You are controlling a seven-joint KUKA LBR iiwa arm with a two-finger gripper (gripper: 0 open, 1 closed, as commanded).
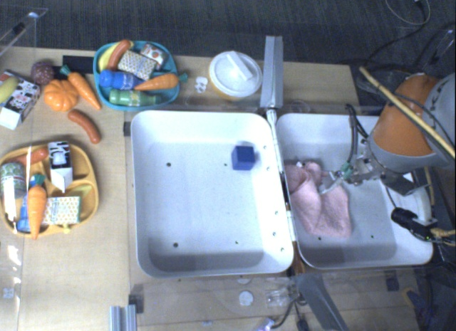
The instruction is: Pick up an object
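The arm's gripper (pixel 335 179) hangs low in the right white bin (pixel 370 248), reaching in from the right, its tip at the upper right edge of the crumpled pink cloth (pixel 318 200). The cloth lies against the bin's left wall, just left of and below the tip, and its long axis runs from the bin's far side toward the near side. Whether the jaws stand wide or narrow cannot be told; the tip is small and blurred against the cloth, and nothing can be seen held between them.

The small blue cube (pixel 244 156) sits alone in the left white bin (pixel 199 251), near its right wall and well apart from the gripper across the dividing rims. The cloth is plainly the nearer candidate, so the coming move likely needs only a short shift left and down.

The bin floors are smooth and shallow, with open room around the cube. The wooden tabletop (pixel 114 201) to the left carries dishes of toy food.
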